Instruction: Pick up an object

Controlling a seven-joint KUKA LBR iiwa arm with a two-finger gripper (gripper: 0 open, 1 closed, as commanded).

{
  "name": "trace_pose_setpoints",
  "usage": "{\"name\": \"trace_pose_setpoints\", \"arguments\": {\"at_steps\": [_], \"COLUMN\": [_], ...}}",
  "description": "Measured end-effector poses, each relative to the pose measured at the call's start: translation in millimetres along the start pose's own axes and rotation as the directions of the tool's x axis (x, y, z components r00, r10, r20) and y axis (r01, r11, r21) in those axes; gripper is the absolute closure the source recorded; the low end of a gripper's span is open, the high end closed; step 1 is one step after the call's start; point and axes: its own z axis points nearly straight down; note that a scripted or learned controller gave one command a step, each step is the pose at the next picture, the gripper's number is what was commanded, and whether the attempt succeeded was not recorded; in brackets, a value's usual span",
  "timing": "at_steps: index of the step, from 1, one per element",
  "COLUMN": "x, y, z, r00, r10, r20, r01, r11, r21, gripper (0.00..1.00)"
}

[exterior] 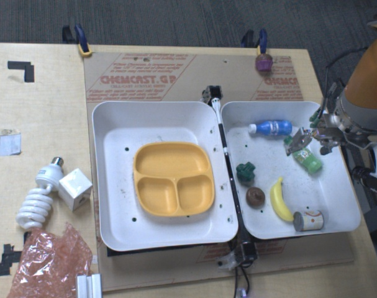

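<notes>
Hovering at the right bin's [337, 219] far right side, my jaws [303, 140] sit just over the upper end of the green bottle [310, 161], w/ the arm reaching in from the right. I can't tell if the jaws are apart or together: the metal bits blur into the bottle's cap end, and nothing reads clearly as being pinched. So I judge this as the approach/grasp step, not yet a lift; the bottle looks to lie flat on the bin floor. Other candidates in the same bin: blue-and-white bottle [272, 128] just to the upper left, dark green toy [245, 172] near the divider, brown round thing [255, 196] below it, banana [279, 200] beside that, and a small can [308, 220] at the lower rim. The left bin [107, 166] holds a yellow divided tray [174, 179]. Next move, as I see it: get lined up across the bottle's narrow axis, come down, close, then raise straight up w/o clipping the bin wall, which is close. Hard to read: my fingertips, the bottle's cap end under them, and most of my arm, cut off at the frame edge. On the counter [51, 123] to the left sit a bulb [39, 200] and a white cube [75, 188], well apart from me.
</notes>
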Motion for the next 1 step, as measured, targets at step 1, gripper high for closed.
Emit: {"name": "trace_pose_setpoints", "arguments": {"at_steps": [1], "x": [-0.2], "y": [9.9], "z": [114.6], "r00": [1.000], "r10": [0.002], "r20": [0.000], "r01": [-0.002], "r11": [1.000], "r21": [0.000], "gripper": [0.00]}}
